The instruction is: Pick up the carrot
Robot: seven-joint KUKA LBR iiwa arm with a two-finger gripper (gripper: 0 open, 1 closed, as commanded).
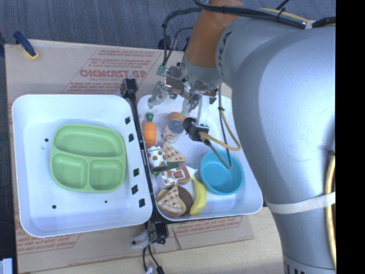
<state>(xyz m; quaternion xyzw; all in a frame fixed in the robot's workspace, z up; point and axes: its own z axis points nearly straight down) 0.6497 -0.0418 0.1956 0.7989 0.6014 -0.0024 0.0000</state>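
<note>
My gripper [174,96] hangs over the far end of the right bin [251,196], and I can see its fingers spread apart with nothing between them. The carrot [149,132] lies just nearer, against that bin's left wall, beside a blue bowl [221,174], a banana [199,196] and a green divided plate [88,157] in the left bin [23,170]

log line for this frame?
task: pick carrot | gripper: above right bin, open, holding nothing | carrot: in bin, ungrasped

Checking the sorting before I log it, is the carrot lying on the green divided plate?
No, the carrot lies in the right bin against its left wall, while the green plate sits in the left bin.
</note>
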